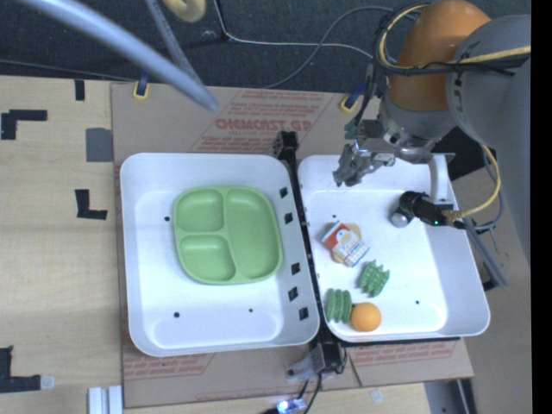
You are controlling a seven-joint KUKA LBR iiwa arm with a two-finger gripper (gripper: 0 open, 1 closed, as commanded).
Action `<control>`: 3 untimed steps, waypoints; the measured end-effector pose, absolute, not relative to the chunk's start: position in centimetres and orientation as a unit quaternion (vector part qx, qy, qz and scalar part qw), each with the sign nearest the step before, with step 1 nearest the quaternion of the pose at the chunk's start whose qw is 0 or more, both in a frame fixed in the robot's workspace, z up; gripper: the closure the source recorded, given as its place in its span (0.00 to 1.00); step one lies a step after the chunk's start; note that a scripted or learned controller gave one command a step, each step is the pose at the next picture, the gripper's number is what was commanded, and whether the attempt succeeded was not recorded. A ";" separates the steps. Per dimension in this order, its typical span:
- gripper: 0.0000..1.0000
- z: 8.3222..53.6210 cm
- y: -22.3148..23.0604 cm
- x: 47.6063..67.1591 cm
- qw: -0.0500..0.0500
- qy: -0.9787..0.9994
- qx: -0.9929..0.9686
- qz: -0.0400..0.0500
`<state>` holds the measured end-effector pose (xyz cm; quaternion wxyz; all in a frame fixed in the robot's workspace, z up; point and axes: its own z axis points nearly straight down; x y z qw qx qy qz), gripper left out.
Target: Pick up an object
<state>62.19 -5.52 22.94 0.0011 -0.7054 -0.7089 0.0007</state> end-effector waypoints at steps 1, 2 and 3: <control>1.00 22.2 -0.8 62.8 0.001 -0.709 -0.705 0.001; 1.00 21.2 4.2 62.4 0.001 -0.709 -0.705 0.001; 1.00 20.8 9.0 61.9 0.001 -0.709 -0.705 0.001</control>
